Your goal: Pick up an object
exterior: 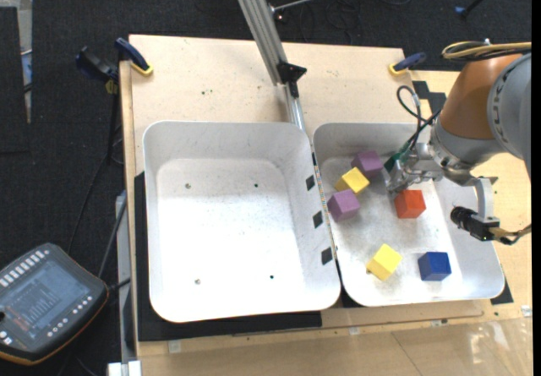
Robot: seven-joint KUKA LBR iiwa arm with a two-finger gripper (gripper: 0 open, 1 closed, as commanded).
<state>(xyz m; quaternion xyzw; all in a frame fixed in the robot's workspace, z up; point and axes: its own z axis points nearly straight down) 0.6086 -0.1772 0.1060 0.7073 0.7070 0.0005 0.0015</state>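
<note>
The right bin (473,281) holds several small blocks. A red block (410,204) lies near its middle, with my gripper (404,178) just above and behind it, close to touching. Left of the gripper a purple block (368,163) and a yellow block (356,181) sit together, and another purple block (344,204) lies below them. Nearer the front are a second yellow block (385,262) and a blue block (434,266). The arm, grey with an orange band (473,100), reaches in from the right.
The left bin (228,222) stands beside the right one, sharing a middle wall. A metal rail (258,15) slants down from the back to the bins' junction. Clamps sit at the bench's back corners. A teach pendant (42,302) lies at lower left.
</note>
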